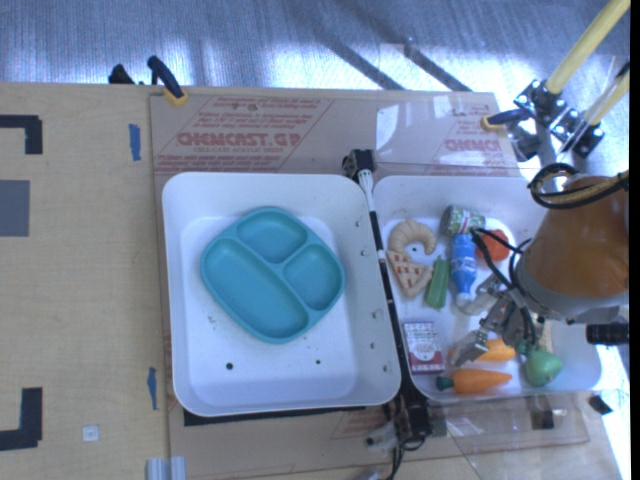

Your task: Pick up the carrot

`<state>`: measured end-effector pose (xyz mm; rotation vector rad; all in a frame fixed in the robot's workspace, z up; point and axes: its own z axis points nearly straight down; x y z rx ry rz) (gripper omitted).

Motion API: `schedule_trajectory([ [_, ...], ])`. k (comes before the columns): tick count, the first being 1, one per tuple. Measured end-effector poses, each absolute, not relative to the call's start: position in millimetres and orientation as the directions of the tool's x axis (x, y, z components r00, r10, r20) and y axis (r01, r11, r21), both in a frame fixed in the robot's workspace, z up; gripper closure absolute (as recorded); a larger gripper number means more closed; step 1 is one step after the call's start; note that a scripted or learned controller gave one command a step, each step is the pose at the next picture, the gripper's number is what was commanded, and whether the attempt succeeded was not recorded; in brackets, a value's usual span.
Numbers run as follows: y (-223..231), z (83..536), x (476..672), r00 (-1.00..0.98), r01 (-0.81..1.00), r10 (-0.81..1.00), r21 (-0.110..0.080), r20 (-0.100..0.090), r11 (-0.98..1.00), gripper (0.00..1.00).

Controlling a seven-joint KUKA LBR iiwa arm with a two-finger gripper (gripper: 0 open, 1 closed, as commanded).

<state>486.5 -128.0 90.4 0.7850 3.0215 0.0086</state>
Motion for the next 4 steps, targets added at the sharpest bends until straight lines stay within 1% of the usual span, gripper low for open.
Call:
schedule_trajectory([
  [1,-133,92,490.6,-0.983,0.183,0.183,0.008,-0.035,0.983,0.00],
  [2,-133,102,490.9,-0.982,0.184,0.184,0.008,-0.036,0.983,1.00],
  [3,-206,92,488.0,-0.988,-0.151,-0.151,0.005,-0.023,0.988,1.00],
  [4,-205,103,491.5,-0.989,-0.144,-0.143,0.003,-0.036,0.990,1.00],
])
